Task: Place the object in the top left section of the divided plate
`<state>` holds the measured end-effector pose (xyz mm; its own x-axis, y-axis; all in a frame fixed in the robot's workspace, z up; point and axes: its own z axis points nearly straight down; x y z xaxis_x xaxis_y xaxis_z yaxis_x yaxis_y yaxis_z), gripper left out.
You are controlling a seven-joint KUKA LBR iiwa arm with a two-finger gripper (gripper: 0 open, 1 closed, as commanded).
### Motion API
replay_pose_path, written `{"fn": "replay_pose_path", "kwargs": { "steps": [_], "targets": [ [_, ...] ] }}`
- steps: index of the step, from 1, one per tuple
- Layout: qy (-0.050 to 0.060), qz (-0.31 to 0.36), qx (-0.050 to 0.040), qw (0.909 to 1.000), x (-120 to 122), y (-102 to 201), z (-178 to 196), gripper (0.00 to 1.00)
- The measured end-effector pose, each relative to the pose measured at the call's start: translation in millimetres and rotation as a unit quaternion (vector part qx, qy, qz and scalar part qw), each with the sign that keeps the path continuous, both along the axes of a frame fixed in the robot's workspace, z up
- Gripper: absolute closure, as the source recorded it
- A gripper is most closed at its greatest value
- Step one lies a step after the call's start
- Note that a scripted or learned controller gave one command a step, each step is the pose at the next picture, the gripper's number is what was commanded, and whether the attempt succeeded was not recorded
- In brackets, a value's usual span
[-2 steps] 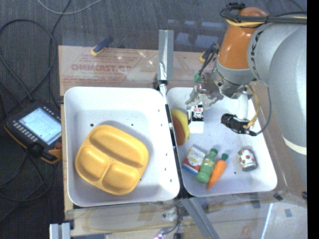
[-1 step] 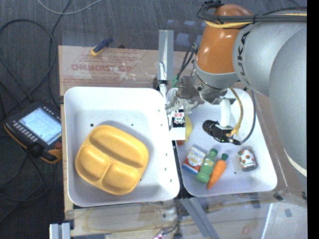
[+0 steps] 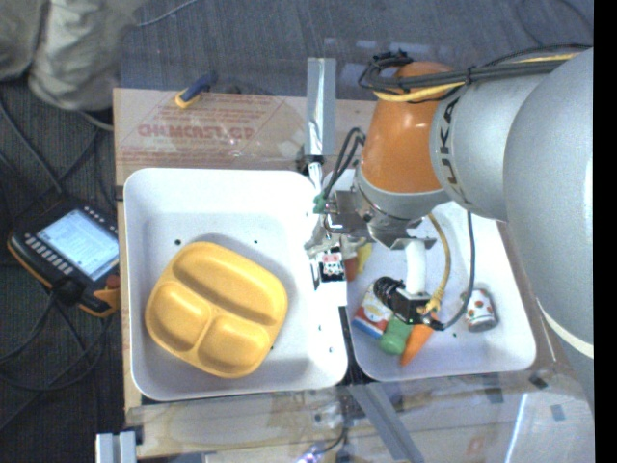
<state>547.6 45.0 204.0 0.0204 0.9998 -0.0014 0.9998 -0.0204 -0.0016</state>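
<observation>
Gripper (image 3: 330, 258) is parked right over the seam where the 2 white bins meet, hanging down from that big grey arm (image 3: 525, 133) with the orange band (image 3: 405, 143). Honestly can't tell what it's doing at the tip, since the wrist and a little black-and-white block cover that spot, so whether anything is in it stays unclear.

Left bin (image 3: 154, 196) has the yellow divided plate (image 3: 217, 307) sitting in the middle-lower part, turned a bit at an angle, with 3 sections showing and all of them bare yellow.

Right bin (image 3: 506, 355) has a small pile near its left front: a carrot-looking orange piece (image 3: 415, 345), a green block (image 3: 394, 337) touching it, and a red-and-white thing (image 3: 371, 314) just beside those. A small can-like item (image 3: 480, 309) lies further right, apart from the pile. Which of those counts as the object isn't clear, but they're all on the right side, well apart from the plate.

Handheld pendant (image 3: 69, 249) with a lit screen lies on the floor left of the bench.
</observation>
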Motion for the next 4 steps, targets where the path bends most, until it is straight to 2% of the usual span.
{"fn": "replay_pose_path", "kwargs": {
  "steps": [1, 2, 3, 4],
  "targets": [
    [0.002, 0.077, 0.0002, 0.9970, -64.3, 40.2, 40.0, 1.00],
    [0.002, 0.080, 0.0003, 0.9968, -64.8, 97.5, 18.1, 1.00],
    [0.002, 0.080, 0.0005, 0.9968, -64.7, 97.5, 18.3, 0.00],
    [0.004, 0.080, 0.0006, 0.9967, -64.6, 98.2, 26.1, 1.00]
  ]
}}
